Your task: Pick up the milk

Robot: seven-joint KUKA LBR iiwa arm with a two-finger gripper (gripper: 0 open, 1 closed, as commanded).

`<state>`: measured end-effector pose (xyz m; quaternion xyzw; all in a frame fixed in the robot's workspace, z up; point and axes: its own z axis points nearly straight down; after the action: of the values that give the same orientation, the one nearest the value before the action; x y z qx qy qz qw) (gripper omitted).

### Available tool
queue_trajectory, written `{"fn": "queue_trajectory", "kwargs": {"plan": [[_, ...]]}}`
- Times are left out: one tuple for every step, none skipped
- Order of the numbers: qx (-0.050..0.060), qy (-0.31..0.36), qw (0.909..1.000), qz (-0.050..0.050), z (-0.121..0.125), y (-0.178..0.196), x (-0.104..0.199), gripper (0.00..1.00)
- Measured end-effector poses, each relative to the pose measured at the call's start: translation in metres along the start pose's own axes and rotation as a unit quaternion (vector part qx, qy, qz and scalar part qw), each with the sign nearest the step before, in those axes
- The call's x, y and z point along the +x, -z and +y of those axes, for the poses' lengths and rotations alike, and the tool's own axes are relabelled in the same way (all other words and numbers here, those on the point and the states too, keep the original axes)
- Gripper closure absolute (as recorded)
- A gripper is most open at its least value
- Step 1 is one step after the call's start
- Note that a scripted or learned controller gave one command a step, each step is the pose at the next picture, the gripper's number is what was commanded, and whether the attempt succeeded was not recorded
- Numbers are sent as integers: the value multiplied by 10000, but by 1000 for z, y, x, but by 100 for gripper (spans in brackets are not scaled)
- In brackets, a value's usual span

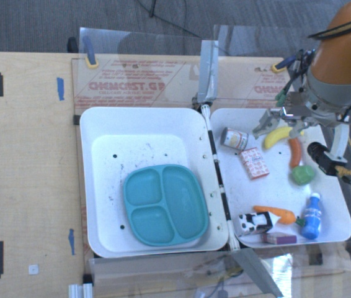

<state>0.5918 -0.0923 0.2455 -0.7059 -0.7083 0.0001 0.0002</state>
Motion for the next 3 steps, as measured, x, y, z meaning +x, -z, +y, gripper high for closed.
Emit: {"fn": "queue_trajectory", "kwargs": {"plan": [[1,1027,9947,3,-113,-83,-7,0],[-13,248,9997,-6,-54,54,11,0],[3,210,9998,0,-113,-50,-25,0]]}}
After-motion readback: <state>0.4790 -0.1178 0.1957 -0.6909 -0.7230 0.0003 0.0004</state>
